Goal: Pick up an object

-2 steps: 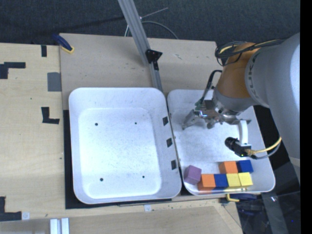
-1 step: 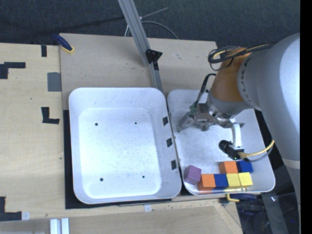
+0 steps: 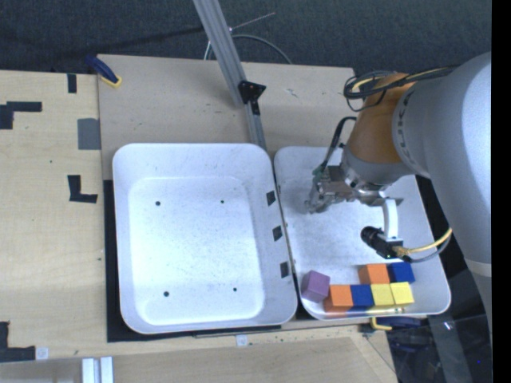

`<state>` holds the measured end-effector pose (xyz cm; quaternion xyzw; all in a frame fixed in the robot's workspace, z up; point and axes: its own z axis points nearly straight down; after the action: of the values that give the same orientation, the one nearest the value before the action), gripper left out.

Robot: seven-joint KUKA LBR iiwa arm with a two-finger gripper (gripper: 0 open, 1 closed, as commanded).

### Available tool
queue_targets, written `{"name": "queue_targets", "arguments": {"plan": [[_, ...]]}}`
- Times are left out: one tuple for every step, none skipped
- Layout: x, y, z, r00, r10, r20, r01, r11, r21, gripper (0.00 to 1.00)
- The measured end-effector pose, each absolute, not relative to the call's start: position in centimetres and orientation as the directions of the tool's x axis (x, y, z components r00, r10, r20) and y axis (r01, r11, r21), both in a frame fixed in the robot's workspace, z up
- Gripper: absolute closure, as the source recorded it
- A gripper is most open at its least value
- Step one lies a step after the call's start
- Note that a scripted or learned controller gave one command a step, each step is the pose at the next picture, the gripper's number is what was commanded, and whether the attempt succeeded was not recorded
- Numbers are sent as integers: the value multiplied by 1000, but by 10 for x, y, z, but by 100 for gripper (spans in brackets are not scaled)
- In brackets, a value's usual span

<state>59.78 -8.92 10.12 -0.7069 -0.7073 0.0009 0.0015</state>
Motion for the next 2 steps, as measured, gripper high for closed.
{"name": "queue_targets", "arguments": {"plan": [[616, 39, 196, -10, 1000, 4, 1000, 10, 5, 100], [614, 33, 192, -2, 1000, -1, 1000, 2, -2, 0]]}}
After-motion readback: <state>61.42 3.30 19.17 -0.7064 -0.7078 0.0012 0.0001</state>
